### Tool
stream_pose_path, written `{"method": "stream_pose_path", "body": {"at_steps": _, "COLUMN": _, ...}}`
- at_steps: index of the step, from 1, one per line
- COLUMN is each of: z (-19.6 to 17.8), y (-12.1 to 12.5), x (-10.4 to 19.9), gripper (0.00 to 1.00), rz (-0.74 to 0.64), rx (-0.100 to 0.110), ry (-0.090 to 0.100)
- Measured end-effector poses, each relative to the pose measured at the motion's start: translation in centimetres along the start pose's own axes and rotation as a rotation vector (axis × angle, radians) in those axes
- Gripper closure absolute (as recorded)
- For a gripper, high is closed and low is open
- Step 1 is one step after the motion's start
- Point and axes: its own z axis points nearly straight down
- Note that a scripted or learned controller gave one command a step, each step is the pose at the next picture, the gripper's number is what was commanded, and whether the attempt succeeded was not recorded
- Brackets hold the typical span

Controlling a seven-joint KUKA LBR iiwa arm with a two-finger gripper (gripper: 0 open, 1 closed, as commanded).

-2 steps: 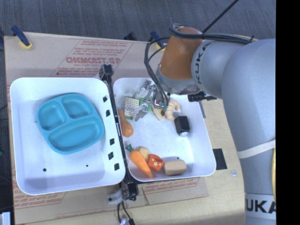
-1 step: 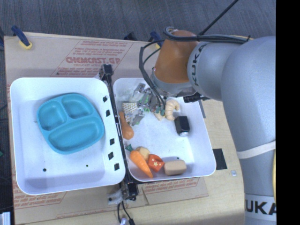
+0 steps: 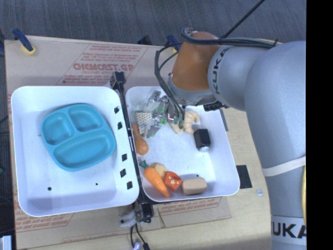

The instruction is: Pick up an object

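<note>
gripper (image 3: 156, 113) state unclear; carrot (image 3: 155, 181) lies diagonally, tip pointing lower right.

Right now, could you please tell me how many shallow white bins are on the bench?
2. The left shallow white bin holds a blue divided plate; the right shallow white bin holds toy food beneath the grey arm's gripper.

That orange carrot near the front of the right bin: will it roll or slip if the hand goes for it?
The carrot looks tapered and smooth, so it would likely slip along its length or pivot. It lies against the red piece, which may shift too. Probably stiff and light, being toy-like.
</note>
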Motion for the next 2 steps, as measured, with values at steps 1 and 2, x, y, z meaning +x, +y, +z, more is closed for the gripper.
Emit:
{"method": "stream_pose_path", "body": {"at_steps": 1, "z": -1.2, "y": 0.1, "x": -0.1, "gripper": 1.0, "rz": -0.001, "rx": 0.0, "ry": -0.002}}
{"method": "stream_pose_path", "body": {"at_steps": 2, "z": -13.0, "y": 4.5, "x": 3.6, "gripper": 1.0, "rz": -0.13, "rx": 0.0, "ry": -0.003}}
